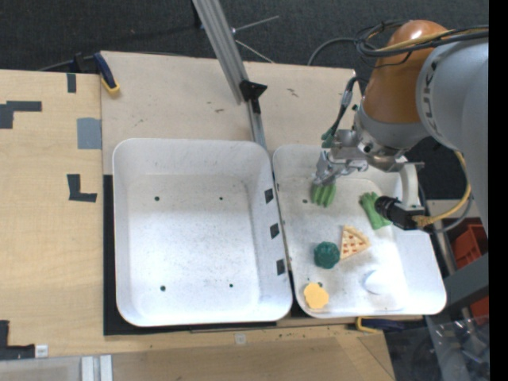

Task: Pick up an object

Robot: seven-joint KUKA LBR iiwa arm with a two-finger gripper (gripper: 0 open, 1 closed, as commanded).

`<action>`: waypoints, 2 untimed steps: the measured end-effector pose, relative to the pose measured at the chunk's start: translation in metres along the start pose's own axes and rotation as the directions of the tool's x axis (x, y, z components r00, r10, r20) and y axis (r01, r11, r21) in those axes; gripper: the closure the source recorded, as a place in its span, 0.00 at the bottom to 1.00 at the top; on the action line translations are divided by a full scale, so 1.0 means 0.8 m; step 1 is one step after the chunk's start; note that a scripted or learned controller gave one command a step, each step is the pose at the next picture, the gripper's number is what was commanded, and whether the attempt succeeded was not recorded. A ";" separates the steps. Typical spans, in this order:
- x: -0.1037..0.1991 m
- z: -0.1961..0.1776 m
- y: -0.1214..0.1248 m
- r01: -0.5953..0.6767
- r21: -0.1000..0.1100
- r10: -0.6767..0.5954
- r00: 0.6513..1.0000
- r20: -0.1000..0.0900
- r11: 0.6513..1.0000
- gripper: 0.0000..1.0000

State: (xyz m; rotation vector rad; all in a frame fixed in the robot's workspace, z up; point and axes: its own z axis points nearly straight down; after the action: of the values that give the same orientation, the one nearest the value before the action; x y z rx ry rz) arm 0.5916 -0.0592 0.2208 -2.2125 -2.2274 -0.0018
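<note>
**A:** Well, what's hard to make out from your end?

**B:** Mostly the hand (327, 173). I see it low over the far part of the right bin (413, 292), right at a green ridged piece (323, 193), but the wrist and the grey arm (429, 78) cover its upper part. The fingers come down onto the top of that green piece, and I cannot tell whether they are spread or closed, or whether the piece sits between them.

**A:** Anything else covered?

**B:** A second green object (370, 209) lies just right of the first, and a black fitting with cables overlaps its right end. A white rounded thing (376, 281) near the bin's front is nearly lost against the white floor; I can't say what it is.

**A:** Give me a count.

**B:** Two bins on the table (182, 94). In the right one I count six things: two green pieces, one dark green round lump (326, 254), one wedge like a pizza slice (354, 242) touching or just beside that lump, one yellow-orange disc (317, 296) at the front left corner, and the white one. The left bin (127, 213) shows its speckled floor and a few dark dots.
</note>
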 end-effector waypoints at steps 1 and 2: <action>0.057 0.007 0.018 -0.001 0.000 0.001 1.000 0.001 1.000 1.00; 0.123 -0.009 0.026 0.000 0.000 0.000 1.000 0.000 1.000 1.00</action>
State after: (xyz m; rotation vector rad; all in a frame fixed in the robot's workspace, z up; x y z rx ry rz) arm 0.6118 0.0393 0.2279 -2.2123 -2.2281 -0.0019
